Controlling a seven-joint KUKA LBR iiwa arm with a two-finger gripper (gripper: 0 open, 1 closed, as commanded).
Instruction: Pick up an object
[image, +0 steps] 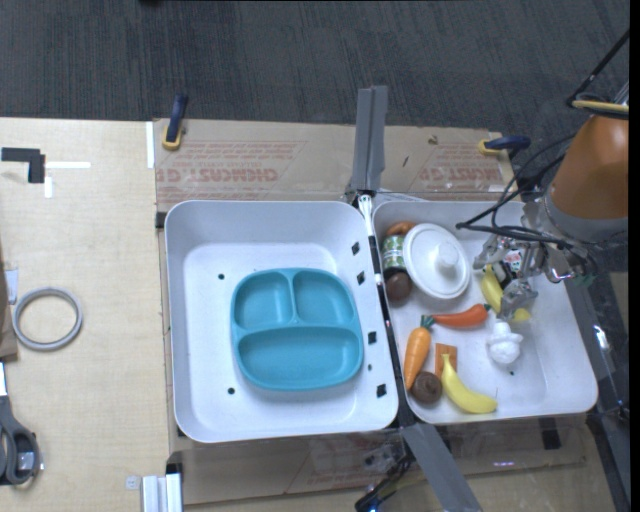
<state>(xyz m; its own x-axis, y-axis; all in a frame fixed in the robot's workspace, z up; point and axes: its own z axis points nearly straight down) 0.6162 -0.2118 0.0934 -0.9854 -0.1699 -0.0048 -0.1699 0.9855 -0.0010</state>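
Note:
The right bin (565, 395) holds several small items: a white round lid (437, 260), an orange carrot (416, 352), a red chili (460, 318), a yellow banana (467, 393), a white lump (505, 346), a brown ball (427, 387) and a dark bottle (393, 256). My gripper (515, 282) hangs low over the bin's right half, just right of a small yellow piece (491, 290) and above the white lump. The arm's orange band (598, 170) rises behind it. Nothing shows clearly as held.
The left bin (190, 300) carries a blue divided plate (297, 328). On the bench to the left lie a grey tape roll (45, 318) and scissors (16, 452). Clamps (177, 121) sit at the cardboard's back edge. A grey bar (370, 140) stands between the bins.

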